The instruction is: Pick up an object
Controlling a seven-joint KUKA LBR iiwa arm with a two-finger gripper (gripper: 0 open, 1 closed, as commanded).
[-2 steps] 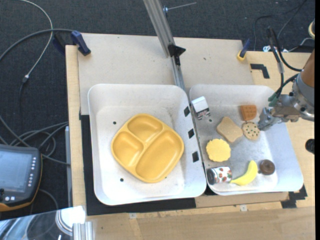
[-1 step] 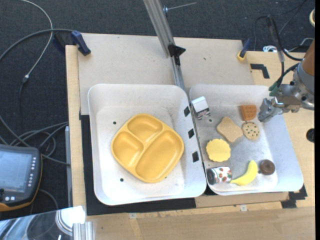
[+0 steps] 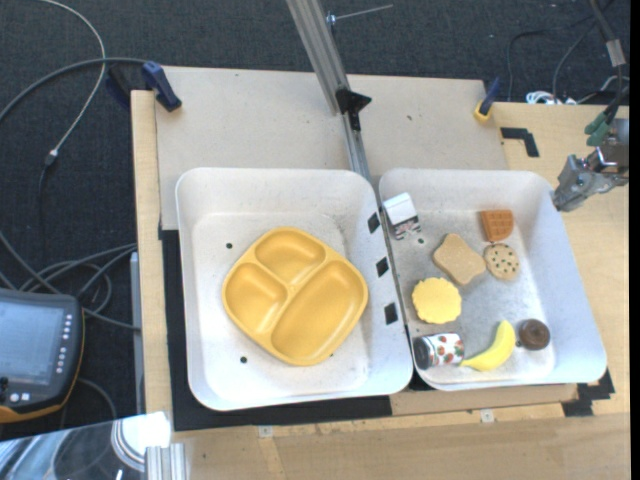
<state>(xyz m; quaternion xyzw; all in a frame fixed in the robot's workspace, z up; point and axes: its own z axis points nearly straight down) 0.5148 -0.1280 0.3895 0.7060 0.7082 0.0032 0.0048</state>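
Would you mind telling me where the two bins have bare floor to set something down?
Right bin: bare along the top, between white box and waffle; crowded below, near banana and can. Left bin: strips around the yellow plate, widest above it.

Gripper at far right edge, pointing down-left. Only the wrist end in frame, hovering off to the side. Nothing between fingers.
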